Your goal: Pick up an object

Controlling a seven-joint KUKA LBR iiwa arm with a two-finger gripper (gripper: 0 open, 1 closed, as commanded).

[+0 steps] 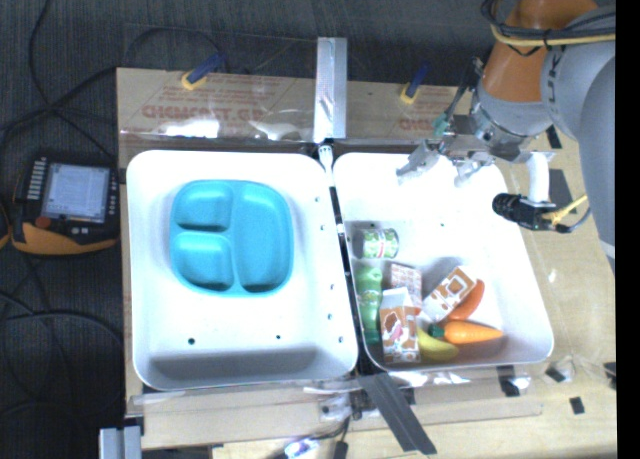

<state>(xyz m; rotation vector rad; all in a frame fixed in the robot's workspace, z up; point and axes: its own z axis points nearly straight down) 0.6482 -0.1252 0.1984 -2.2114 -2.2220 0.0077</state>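
Note:
My gripper (pixel 441 164) hangs open over the far edge of the right bin (pixel 505 247), its two fingers spread with nothing between them. The objects lie in the near part of that bin, well below the gripper: a green can (pixel 378 243), a small brown and white carton (pixel 404 278), a red and white box (pixel 400 331), another white and orange carton (pixel 448 294), an orange carrot (pixel 472 331) and a yellow banana (pixel 438 347).
The left bin (pixel 160 347) holds a blue divided plate (pixel 233 235). A metal post (pixel 330 87) stands behind the seam between the bins. A pendant with a screen (pixel 65 197) lies left of the bench.

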